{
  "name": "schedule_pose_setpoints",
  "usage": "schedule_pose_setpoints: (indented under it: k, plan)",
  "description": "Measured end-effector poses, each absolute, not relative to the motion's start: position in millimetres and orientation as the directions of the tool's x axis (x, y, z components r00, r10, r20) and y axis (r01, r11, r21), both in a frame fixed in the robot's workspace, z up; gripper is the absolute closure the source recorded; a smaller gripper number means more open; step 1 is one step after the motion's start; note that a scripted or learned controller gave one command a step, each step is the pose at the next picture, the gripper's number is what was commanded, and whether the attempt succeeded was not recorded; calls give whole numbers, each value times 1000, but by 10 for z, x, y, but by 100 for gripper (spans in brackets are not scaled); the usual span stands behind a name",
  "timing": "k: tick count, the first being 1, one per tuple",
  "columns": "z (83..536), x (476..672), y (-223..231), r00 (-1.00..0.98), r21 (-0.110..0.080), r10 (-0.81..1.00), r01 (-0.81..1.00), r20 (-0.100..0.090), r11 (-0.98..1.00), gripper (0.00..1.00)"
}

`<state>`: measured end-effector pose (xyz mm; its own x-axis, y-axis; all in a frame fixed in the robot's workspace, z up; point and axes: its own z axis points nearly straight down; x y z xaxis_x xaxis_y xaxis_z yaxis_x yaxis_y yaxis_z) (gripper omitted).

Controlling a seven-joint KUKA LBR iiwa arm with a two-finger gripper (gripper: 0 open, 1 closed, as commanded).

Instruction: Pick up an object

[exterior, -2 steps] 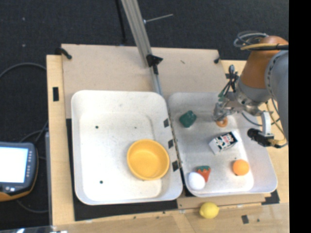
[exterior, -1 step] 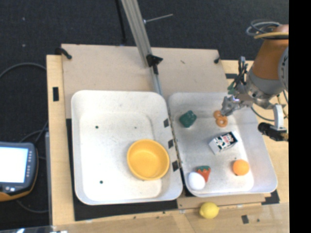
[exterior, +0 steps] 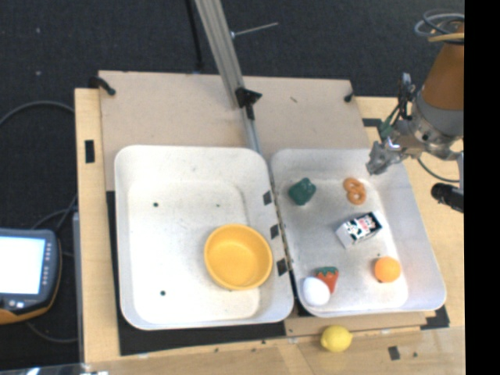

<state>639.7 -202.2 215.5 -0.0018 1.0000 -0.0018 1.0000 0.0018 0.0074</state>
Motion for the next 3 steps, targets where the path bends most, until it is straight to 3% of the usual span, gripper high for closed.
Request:
schedule_pose_setpoints:
  k: [1, 3]
  plan:
    - [2806, 6403, -1997, -4, 9, 1000, 1000, -2, 4, 100]
    - [2656, 6390, -996, -5, 0, 1000, 1000, -1, 5, 100]
